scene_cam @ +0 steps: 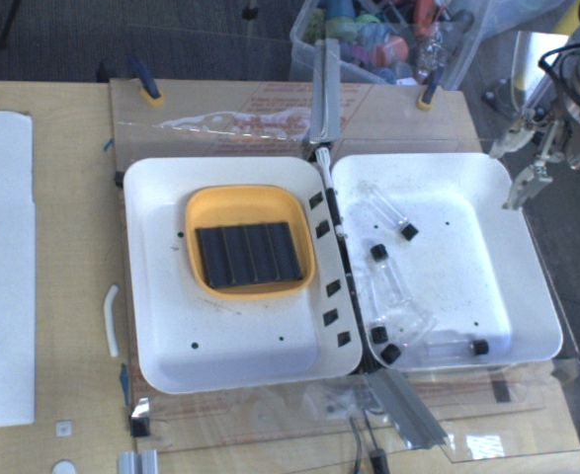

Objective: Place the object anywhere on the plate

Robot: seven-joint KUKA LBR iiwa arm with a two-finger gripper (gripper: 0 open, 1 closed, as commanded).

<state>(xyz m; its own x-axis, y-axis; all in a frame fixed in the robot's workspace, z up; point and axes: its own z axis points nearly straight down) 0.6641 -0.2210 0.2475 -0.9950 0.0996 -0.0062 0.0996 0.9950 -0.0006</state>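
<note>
Two white bins fill mid-frame: the left bin (161, 354) carries the yellow plate (248, 203), and a dark ribbed object (248, 255) lies flat on that plate. The right bin (487, 196) holds clear plastic pieces (393, 294). At the upper right edge, the gripper (527, 171) hangs outside the bins, its grip impossible to tell.

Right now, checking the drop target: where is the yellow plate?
The rounded yellow plate sits in the left white bin, near its middle, with a dark ridged rectangular block lying on it.
</note>
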